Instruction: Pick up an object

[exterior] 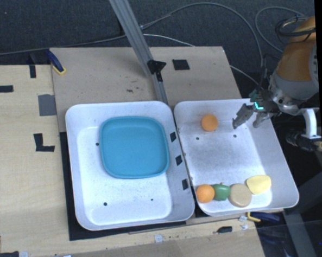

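- The arm is running out past the right edge of the view, so just its orange band and wrist are showing.
- The green object at the right bin's near edge is sitting wedged between an orange ball and a beige piece; it is too small to name.
- The beige piece and the yellow piece touching it are looking blurred, their kinds unclear.
- The metal pole is leaving through the top edge.
- The blue-and-yellow item at the bench's far left corner is too small to identify.
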Controlling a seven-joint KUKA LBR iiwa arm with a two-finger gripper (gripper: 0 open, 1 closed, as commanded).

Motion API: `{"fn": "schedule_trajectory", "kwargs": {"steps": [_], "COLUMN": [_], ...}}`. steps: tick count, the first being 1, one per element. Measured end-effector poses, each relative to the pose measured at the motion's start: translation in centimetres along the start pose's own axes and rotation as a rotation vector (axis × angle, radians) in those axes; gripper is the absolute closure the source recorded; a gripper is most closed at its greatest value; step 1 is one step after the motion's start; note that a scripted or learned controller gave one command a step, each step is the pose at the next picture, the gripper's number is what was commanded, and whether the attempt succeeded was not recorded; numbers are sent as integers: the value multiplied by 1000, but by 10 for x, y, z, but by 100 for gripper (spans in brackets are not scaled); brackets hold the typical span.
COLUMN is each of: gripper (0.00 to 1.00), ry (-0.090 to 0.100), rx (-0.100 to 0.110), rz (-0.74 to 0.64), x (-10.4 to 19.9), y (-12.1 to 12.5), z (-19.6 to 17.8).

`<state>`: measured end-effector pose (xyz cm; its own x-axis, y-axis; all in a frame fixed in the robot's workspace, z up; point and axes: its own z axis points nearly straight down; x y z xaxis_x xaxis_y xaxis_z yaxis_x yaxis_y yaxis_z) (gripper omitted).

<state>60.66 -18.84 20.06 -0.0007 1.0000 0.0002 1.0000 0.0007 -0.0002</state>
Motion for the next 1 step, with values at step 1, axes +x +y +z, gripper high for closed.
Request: {"fn": "schedule_trajectory", "kwargs": {"steps": [1], "gripper": [0], "ry": [0], "rx": [0], "rz": [0], "x": [0], "y": [0], "z": [0]}}
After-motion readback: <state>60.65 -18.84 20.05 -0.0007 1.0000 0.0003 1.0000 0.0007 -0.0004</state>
